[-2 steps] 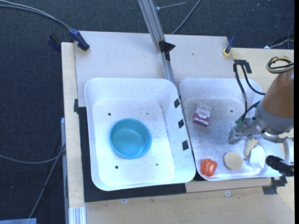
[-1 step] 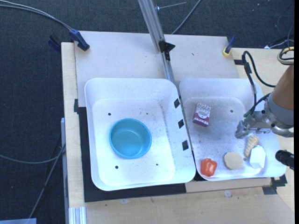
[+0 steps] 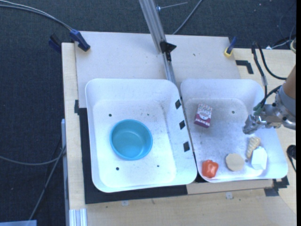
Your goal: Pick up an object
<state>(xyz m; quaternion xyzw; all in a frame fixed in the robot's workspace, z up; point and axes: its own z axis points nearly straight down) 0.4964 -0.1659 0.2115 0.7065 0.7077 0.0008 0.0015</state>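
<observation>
The camera view cuts the arm off at the right edge: only the grey wrist and the gripper (image 3: 250, 125) show, reaching in at about three o'clock over the right bin (image 3: 221, 86). The gripper's metal tip hangs above the bin's right side, with dark cables looping over it, and whether its fingers are spread or pressed together cannot be told at this size; nothing shows between them.

Just below the tip, toward five o'clock, lie three small pale things close together: a ridged cream-coloured piece (image 3: 253, 146), perhaps a toy ice-cream cone, a white lump (image 3: 259, 158) touching its lower end, and a round tan disc (image 3: 234, 162) just to their left. Their exact kinds are hard to make out. At about seven o'clock from the disc, against the bin's near wall, sits a red-orange toy pepper (image 3: 210, 168). A small maroon and white carton (image 3: 203, 115) stands apart from these toward the bin's upper left, at about nine o'clock from the gripper.

The left bin (image 3: 131, 91) holds a blue bowl (image 3: 131, 139), upright, left of its centre. A slanted metal pole (image 3: 153, 20) crosses from twelve o'clock down to the seam between the bins, hiding part of the board behind them. A blue clamp (image 3: 79, 39) grips the board's far left corner and a yellow one (image 3: 229, 48) the far right.
</observation>
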